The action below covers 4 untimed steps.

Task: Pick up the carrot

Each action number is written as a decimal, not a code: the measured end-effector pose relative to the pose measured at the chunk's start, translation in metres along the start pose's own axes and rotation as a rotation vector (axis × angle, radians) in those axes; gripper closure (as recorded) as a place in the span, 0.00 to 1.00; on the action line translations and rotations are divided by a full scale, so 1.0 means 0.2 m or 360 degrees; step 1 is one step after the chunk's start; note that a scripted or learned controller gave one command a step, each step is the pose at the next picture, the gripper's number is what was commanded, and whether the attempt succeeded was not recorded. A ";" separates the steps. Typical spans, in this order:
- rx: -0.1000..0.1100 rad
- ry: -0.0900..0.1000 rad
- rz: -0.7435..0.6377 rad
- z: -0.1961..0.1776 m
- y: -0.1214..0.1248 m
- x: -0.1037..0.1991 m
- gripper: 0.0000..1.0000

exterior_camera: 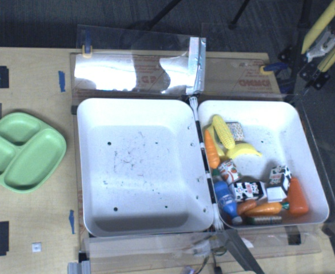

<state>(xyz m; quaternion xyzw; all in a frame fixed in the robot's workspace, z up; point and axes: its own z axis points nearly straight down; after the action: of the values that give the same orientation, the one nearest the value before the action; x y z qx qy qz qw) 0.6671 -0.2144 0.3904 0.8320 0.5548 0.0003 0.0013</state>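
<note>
Pale wooden desk (30, 79) bearing two white bins. Carrot (211, 148) lying lengthwise against the inner wall of the right-hand bin (304, 147), touching corn cob (223, 131), banana (244, 150) just beside. Green divided plate (22, 151) well apart, far left.

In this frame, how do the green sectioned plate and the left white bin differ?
The green sectioned plate is rounded and split into compartments; the left white bin is squarish with one open floor. The plate sits directly on the wooden bench at far left, while the bin adjoins the right white bin of toys. The bin's floor is scuffed; the plate looks clean. Both are shallow.
</note>
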 end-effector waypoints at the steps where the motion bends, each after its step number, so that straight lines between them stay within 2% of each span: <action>1: -0.0005 0.0000 -0.0333 -0.23 -0.03 0.07 0.00; 2: -0.0004 0.0000 -0.0334 -0.23 -0.03 0.07 0.00; 3: 0.0003 0.0000 -0.0207 0.21 0.01 -0.01 0.00; 4: 0.0003 0.0002 -0.0200 0.57 -0.27 0.13 0.00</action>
<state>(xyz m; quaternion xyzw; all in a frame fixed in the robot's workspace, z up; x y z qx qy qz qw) 0.6282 -0.1697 0.2760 0.7955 0.6060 0.0002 0.0001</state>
